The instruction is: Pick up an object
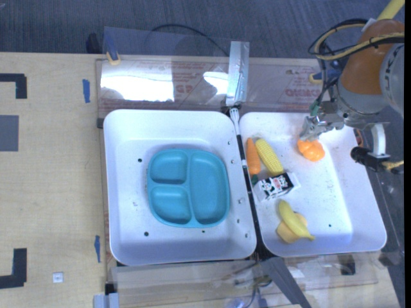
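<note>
On the counter [45,172], in the right white bin [340,223], my tool [314,128] hung just above a small orange toy [311,150] that looked light, smooth and slippery, best pinched across its round middle; whether my tool was apart or together, I couldn't tell.

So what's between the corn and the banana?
In the camera view, a black-and-white carton lies between the corn and the banana, in the right bin.

Two white bins on the bench, left bin [122,172] and right bin [347,204]. One blue divided plate [189,188]. Then one corn cob [268,156], one carrot [253,158], one orange [311,149], one banana [293,223], one black-and-white carton [275,186].
</note>
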You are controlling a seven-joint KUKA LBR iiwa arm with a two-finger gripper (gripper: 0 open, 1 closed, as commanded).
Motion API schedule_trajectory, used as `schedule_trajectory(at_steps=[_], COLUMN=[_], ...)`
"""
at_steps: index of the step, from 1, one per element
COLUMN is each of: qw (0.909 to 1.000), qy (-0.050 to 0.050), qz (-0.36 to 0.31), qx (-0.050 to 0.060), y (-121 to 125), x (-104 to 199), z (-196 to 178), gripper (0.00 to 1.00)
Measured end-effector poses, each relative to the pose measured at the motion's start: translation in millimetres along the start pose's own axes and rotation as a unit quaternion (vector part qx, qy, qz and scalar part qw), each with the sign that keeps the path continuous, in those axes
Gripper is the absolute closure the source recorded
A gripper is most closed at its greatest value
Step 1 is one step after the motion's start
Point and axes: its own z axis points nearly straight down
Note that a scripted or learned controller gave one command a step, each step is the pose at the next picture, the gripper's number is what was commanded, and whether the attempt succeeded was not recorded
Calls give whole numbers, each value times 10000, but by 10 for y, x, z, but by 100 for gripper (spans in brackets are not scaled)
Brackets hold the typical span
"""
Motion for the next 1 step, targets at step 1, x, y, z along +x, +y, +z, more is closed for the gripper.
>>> schedule_trajectory(at_steps=[1], qw=[10000], qy=[5], qz=[2], qx=[19], y=[-11], x=[2], z=[20], gripper=[0])
